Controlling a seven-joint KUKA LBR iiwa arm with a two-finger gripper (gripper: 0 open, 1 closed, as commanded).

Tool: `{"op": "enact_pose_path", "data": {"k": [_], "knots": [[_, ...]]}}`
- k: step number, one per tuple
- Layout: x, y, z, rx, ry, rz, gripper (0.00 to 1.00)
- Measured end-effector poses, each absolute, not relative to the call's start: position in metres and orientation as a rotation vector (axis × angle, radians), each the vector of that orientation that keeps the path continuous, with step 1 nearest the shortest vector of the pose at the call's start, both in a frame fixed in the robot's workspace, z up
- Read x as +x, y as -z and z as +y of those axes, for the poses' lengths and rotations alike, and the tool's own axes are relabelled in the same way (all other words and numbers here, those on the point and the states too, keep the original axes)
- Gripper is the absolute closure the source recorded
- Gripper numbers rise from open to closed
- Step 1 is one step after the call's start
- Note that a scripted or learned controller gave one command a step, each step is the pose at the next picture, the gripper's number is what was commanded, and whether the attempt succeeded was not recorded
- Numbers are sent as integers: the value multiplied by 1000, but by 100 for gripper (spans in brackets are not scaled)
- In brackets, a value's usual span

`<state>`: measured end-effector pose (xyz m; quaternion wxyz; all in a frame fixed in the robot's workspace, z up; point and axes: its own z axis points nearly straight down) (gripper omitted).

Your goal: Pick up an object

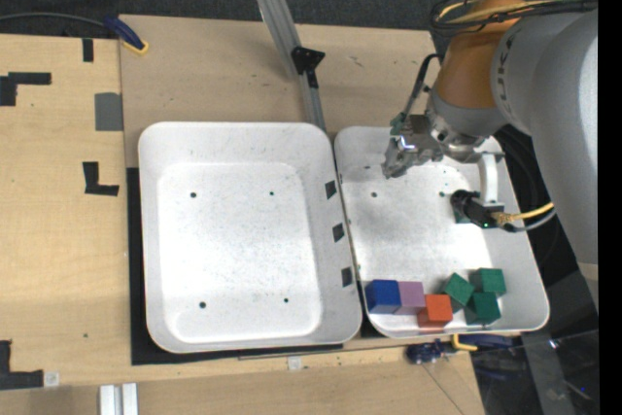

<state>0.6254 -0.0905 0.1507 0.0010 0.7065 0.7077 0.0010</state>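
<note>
The gripper (398, 160) hangs over the far end of the right bin (389, 228), near that bin's far left corner, with nothing visible between its fingers; how far they are spread cannot be told from this angle. The objects to pick from sit well apart from it, crowded along the bin's near edge: a blue block (384, 295), a pale purple block (411, 294), an orange block (437, 308) and green blocks (475, 293) toward the near right corner. A clean pick likely means crossing the bin, singling out the blue block at the cluster's open left end, and descending squarely so neighbours are not nudged. The left bin (160, 151) sits just beside.
</note>
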Motion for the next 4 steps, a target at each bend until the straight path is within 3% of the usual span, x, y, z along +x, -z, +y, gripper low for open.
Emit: {"op": "enact_pose_path", "data": {"k": [2,4], "knots": [[622,-249,-82,2218,-4,2221,100],[644,-235,44,2214,0,2231,100]]}}
